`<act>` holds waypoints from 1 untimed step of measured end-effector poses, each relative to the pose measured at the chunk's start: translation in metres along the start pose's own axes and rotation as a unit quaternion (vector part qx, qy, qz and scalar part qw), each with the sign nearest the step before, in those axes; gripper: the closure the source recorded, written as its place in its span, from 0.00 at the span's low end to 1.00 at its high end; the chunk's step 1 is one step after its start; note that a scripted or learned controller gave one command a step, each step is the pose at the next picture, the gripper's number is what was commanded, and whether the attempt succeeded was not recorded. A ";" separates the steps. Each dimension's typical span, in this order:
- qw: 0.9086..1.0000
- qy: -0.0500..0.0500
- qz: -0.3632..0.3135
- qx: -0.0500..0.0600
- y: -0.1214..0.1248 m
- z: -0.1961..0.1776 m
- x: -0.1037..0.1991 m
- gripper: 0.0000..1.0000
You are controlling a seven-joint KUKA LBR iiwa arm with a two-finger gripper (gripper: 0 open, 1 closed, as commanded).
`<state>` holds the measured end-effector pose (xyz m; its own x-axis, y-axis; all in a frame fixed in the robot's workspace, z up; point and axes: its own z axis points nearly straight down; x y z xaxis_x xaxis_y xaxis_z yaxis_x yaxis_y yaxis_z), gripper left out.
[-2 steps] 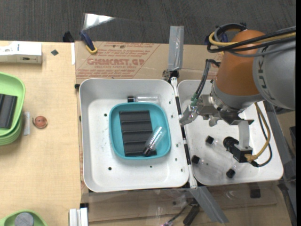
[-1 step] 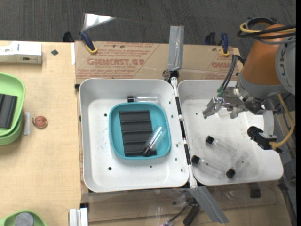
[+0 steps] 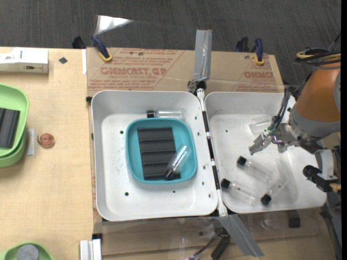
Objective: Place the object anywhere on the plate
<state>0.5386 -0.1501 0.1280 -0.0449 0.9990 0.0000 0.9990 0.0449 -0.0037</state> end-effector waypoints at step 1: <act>0.993 -0.001 -0.119 -0.001 0.041 -0.235 -0.051 0.00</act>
<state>0.5824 -0.1989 0.3628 -0.2804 0.9599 -0.0018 0.9599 0.2804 -0.0009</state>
